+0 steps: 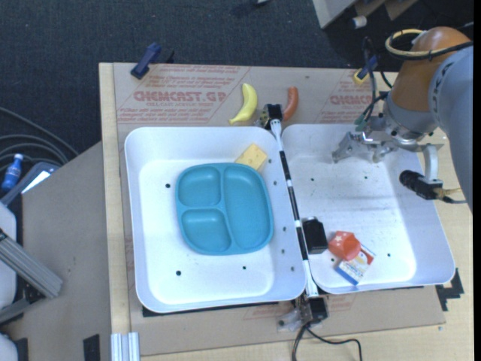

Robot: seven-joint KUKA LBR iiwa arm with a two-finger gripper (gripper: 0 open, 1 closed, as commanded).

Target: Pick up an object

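1. A bench [188, 89] covered with brown board is seen, printed in red with "CHEMCAST G P" at the far side; the print at the far right is partly hidden.
2. Two shallow white bins are set side by side on it: the left bin [150, 277] and the right bin [421, 254].
3. The grey arm [432, 74] with its orange band is seen reaching over the right bin's far end.
4. A teal divided plate [224, 207] is laid in the left bin, with a yellow block [252, 156] touching its far edge.
5. The gripper [359, 147] is held low over the right bin; whether it is open or closed cannot be told.
6. A red-and-white object [350, 253] is lying near the right bin's near edge, well apart from the gripper.
7. A banana [245, 104] and an orange sausage-shaped toy [290, 102] are lying on the board beyond the bins.
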